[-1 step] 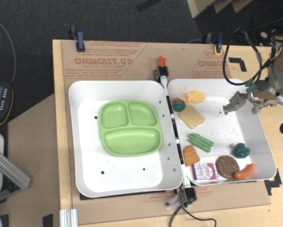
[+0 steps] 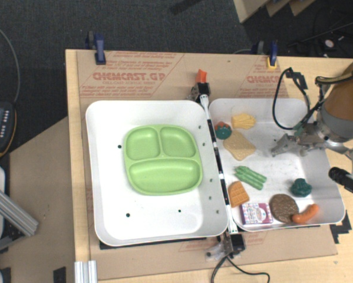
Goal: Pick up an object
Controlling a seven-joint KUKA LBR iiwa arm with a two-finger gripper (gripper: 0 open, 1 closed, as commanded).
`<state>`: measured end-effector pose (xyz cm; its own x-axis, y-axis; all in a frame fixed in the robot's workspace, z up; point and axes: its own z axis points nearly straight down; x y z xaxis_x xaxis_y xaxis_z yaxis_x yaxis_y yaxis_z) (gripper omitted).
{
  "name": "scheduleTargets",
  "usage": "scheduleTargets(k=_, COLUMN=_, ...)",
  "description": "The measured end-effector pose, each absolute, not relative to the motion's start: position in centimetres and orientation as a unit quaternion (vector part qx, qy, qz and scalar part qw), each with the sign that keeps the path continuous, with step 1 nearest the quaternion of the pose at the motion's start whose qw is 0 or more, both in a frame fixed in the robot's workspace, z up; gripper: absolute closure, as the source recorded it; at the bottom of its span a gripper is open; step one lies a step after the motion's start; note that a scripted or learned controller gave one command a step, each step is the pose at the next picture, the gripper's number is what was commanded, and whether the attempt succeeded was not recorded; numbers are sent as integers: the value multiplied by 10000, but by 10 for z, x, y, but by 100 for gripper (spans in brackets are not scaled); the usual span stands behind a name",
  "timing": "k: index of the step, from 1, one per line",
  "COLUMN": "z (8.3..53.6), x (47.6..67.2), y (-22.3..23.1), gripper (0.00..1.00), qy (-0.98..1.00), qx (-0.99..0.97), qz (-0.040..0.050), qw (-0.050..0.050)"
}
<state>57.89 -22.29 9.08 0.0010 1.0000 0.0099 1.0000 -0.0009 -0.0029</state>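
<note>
Camera view, right bin (image 2: pixel 335 208): toy foods scattered — green bean pods (image 2: pixel 250 177) at centre, cracker (image 2: pixel 239 145), yellow corn piece (image 2: pixel 243 121), broccoli (image 2: pixel 301 187), brown patty (image 2: pixel 283 206), orange sausage (image 2: pixel 304 214), pink carton (image 2: pixel 256 213). Jaws (image 2: pixel 280 147) hover above bare floor right of cracker, holding nothing; opening cannot be told. Left bin (image 2: pixel 105 175): green divided plate (image 2: pixel 162 159). Both on desk (image 2: pixel 82 134).

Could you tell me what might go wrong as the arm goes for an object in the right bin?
The toys at the front of the right bin crowd together: the brown patty touches the orange sausage and the pink packet, so a grab there may catch two or nudge neighbours. The black cable loops over the bin and could snag.
</note>
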Motion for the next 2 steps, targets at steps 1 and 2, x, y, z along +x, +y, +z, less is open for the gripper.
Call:
scheduleTargets(k=1, z=147, x=491, y=-222, gripper=0, qy=-7055, qx=-7087, qz=6, qw=11)
scheduleTargets(k=2, z=83, x=480, y=-218, gripper=0, qy=-7082, qx=-7060, qz=-20, qw=32)
